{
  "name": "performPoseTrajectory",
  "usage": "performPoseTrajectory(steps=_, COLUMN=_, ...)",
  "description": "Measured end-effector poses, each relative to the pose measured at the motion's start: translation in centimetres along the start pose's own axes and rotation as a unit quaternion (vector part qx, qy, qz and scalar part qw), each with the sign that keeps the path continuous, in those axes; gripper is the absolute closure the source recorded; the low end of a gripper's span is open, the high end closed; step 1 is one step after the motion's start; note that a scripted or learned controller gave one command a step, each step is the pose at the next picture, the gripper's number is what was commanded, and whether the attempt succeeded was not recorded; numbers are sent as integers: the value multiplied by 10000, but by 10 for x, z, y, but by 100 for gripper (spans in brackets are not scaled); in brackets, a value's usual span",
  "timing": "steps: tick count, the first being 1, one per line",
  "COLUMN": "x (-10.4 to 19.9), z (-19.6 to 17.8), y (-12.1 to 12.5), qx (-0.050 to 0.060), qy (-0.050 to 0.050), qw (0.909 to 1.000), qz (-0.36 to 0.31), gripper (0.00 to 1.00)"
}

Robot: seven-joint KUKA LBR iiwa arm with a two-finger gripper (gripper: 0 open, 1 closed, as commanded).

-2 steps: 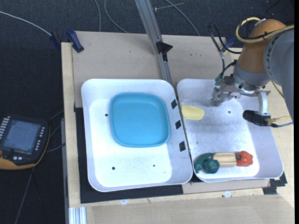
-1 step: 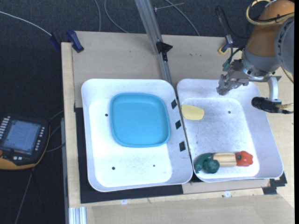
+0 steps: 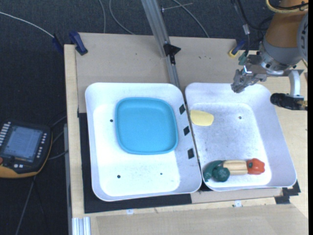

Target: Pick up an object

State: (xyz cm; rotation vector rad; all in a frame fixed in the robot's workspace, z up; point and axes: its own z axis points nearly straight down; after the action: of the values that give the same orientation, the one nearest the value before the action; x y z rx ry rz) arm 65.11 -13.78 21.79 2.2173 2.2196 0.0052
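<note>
At the right bin's (image 3: 279,131) near edge lies a toy (image 3: 234,168) — light, rigid, we judge, best gripped mid-handle — while the gripper (image 3: 239,84) hovers, carrying nothing, its opening beyond what we can tell.

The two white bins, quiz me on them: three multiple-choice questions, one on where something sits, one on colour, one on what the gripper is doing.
1. Where is the blue plate?
A. left bin
B. right bin
C. on the bench

2. What colour is the piece by the right bin's left wall?
A. red
B. yellow
C. green

3. Where is the gripper?
A. over the right bin's far rim, nothing seen in it
B. on the blue plate
C. lifting the toy with the red end

Answers: 1 A, the plate lies in the left bin. 2 B, the yellow piece. 3 A, the toy with the red end lies at the near wall.
</note>
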Motion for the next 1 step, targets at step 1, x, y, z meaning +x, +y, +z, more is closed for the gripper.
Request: performPoseTrajectory(steps=1, x=0, z=-53, y=1, qx=-2, qy=-1, qw=10000, qz=2, gripper=100)
